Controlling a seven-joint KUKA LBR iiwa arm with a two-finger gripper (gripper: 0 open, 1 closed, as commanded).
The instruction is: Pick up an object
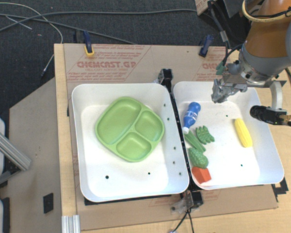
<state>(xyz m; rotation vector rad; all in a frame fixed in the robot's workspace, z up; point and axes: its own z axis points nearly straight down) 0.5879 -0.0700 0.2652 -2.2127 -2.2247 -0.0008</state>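
The arm (269, 28) is cut off by the top and right edges of the view, so only its orange band and grey wrist show. The claw (222, 95) hangs over the far part of the right bin (262, 178); its fingers are dark, small and seen from above, and I cannot tell whether they are apart or together. Nothing shows between them, and contact with the bin floor cannot be judged.

Just below and to the left of the claw lies a blue and white bottle (190, 116). Further below it sit green toy vegetables (200, 142), their exact kind hard to make out, and beyond those an orange-red block (201, 174) at the bin's near edge. Below and to the right of the claw lies a yellow corn cob (243, 132), well apart from the others. Far to the claw's left, in the left bin (87, 178), rests a green divided plate (130, 128).
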